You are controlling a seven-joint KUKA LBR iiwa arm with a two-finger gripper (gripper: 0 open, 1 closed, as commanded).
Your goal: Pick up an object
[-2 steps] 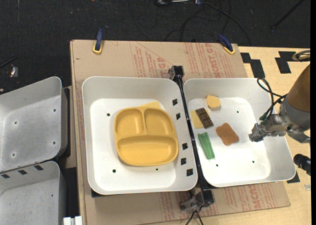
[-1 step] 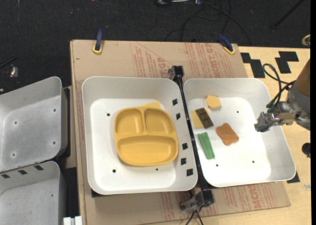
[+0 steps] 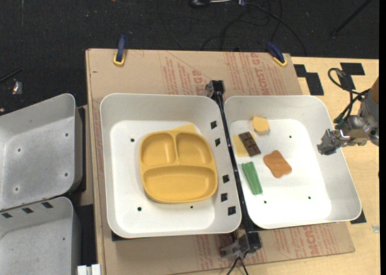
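Nearest the camera among the loose pieces, a green strip (image 3: 251,178) lies in the right bin (image 3: 341,195), close to the divider between the two bins and slanted slightly. Just up and right of it sits an orange-brown slab (image 3: 277,163), apart from the strip. Further up, a dark brown block (image 3: 248,143) rests near the divider with a pale yellow patch under its lower end, and a small yellow round piece (image 3: 260,125) lies just beyond the block, near but not clearly touching it. All four things cluster in the left half of the right bin; none is lifted.

At the right rim of that bin hangs the gripper (image 3: 329,143), well apart from every piece, with bare white bin floor between it and the orange-brown slab. Nothing shows between its fingers; whether they are spread or closed I cannot tell at this size. The grey arm (image 3: 360,124) enters from the right edge above the table (image 3: 181,75).

In the left bin (image 3: 120,117) a yellow compartment tray (image 3: 178,166) lies flat with three sections. Two clamps (image 3: 120,50) with yellow and blue grips hold the cardboard-covered table top at its far edge. Off to the left lie two further white bins (image 3: 36,147) on the dark floor.
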